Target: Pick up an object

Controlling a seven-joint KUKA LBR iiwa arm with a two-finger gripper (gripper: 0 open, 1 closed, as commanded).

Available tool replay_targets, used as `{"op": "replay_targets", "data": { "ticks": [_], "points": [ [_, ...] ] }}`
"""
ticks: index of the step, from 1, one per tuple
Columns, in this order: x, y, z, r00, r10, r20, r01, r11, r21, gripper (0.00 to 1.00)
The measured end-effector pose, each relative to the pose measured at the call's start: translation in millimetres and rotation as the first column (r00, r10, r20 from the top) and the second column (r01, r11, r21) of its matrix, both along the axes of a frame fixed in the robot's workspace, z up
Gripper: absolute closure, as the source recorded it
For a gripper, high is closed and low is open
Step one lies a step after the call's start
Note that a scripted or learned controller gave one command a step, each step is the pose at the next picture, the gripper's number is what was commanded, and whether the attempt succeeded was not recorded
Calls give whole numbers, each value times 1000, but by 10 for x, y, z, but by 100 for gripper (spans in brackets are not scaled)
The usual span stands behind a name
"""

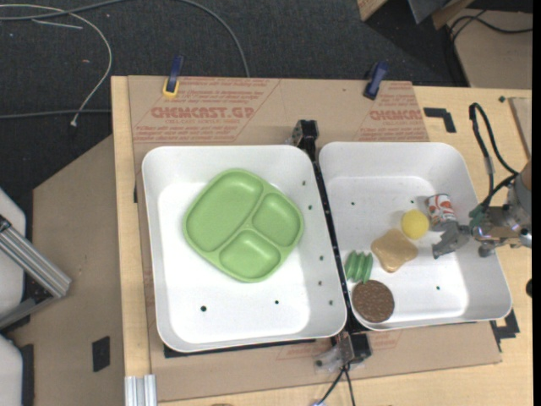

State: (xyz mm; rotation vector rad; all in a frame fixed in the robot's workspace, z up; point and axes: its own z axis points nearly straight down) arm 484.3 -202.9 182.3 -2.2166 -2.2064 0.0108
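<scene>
From where I stand, the tabletop (127, 252) carries two shallow white bins side by side. The left bin (169, 311) holds a green divided plate (243, 224) lying flat. The right bin (473, 299) holds the likely candidates for picking: a yellow ball (414, 223), a tan sponge-like block (394, 250) touching it from below, a small red-and-white can (439, 207) just beside the ball on its right, a green pod-shaped piece (358, 266) near the divider, and a brown disc (373, 300) at the bin's near edge.

The end effector (463, 233) reaches in over the right bin's right side, low and near the can and ball. Whether it is spread or closed I cannot tell; its parts blur together against the white, and nothing is visibly held in it.

I'd judge the pick has not yet succeeded. The risk lies in how crowded that cluster is: ball, block and can sit so close that closing on one could shove another aside, and the ball would roll off at the lightest side contact. The can looks tipped, so it may slip or spin out of a pinch. Working this near the bin's right wall, the tool could also catch the rim.
</scene>
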Motion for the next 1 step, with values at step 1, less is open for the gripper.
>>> {"op": "replay_targets", "data": {
  "ticks": [1],
  "points": [
    [36, 6, 67, 1000, 5, 13, -5, 1000, -4, 0]
  ]
}}
